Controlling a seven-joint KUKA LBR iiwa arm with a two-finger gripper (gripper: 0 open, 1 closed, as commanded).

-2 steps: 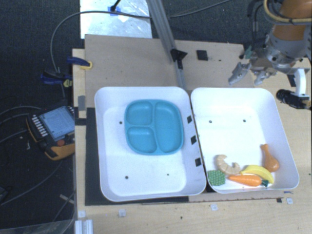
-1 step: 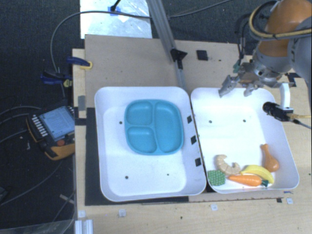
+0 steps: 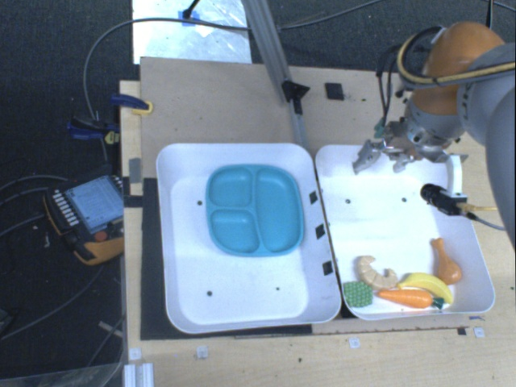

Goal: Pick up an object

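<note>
Pincer (image 3: 380, 158) of mine hangs spread wide, holding nothing, at twelve o'clock from the carrot (image 3: 405, 298) and banana (image 3: 426, 284).

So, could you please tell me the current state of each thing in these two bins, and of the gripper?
Gripper: open, holding nothing, over the right bin.
Blue plate: flat in the left bin.
Banana: lying.
Carrot: lying.
Drumstick: lying.
</note>
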